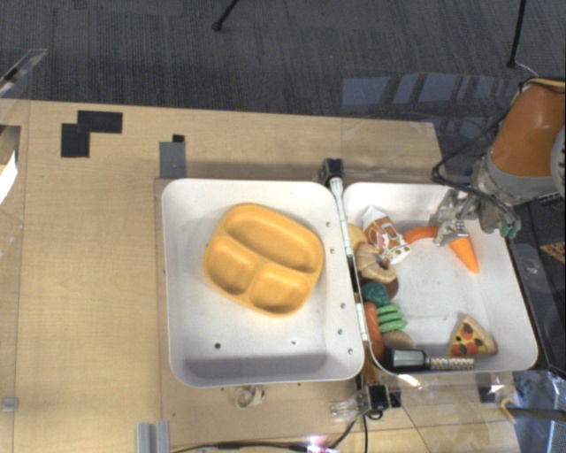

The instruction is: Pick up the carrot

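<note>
Light wood bench (88, 292) fills most of view, w/ black square markings (88, 131) at upper left. Beyond its far edge, dark grey carpet floor (283, 49); thin dark stand legs (228, 13) cross it at top. Even, diffuse lighting.

We see two bins (190, 265) of smooth white plastic with a dull sheen on a matt, pale wood-look bench (88, 292). The yellow divided tray (263, 257) looks like glossy moulded plastic, and the carrot (465, 253) like smooth orange plastic. The gripper (453, 223) looks metallic grey; the floor (265, 53) is rough dark carpet.
</note>
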`<state>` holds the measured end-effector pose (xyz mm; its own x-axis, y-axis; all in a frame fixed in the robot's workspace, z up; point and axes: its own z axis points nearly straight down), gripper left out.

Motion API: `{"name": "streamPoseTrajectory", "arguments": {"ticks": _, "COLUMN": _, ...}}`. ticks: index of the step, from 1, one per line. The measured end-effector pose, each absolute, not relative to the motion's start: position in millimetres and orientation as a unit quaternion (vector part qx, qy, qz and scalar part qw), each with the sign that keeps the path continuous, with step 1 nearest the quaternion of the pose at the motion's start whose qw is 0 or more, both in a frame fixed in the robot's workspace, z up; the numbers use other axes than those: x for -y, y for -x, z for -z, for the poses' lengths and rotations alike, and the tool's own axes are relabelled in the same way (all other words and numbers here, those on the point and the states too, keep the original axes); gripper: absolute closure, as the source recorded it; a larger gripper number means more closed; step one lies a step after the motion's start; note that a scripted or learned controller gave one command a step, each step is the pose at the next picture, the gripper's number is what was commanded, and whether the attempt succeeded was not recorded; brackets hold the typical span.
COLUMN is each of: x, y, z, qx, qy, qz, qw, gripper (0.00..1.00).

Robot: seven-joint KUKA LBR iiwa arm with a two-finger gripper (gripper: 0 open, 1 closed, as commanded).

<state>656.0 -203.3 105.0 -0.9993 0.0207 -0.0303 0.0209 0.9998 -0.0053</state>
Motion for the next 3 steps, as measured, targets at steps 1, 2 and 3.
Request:
{"name": "streamPoseTrajectory", "arguments": {"ticks": 1, "x": 203.0, "y": -655.9, "z": -104.6, "qx": -1.000, "qy": -0.010, "qz": 0.0026, "qw": 0.015, "gripper": 0.00}}
{"name": "streamPoseTrajectory", "arguments": {"ticks": 2, "x": 205.8, "y": -661.8, "z": -91.3, "qx": -0.997, "qy": 0.075, "qz": 0.0029, "qw": 0.007, "gripper": 0.00}}
{"name": "streamPoseTrajectory", "arguments": {"ticks": 3, "x": 207.5, "y": -634.3, "z": -90.6, "qx": -0.990, "qy": 0.141, "qz": 0.0035, "qw": 0.008, "gripper": 0.00}}
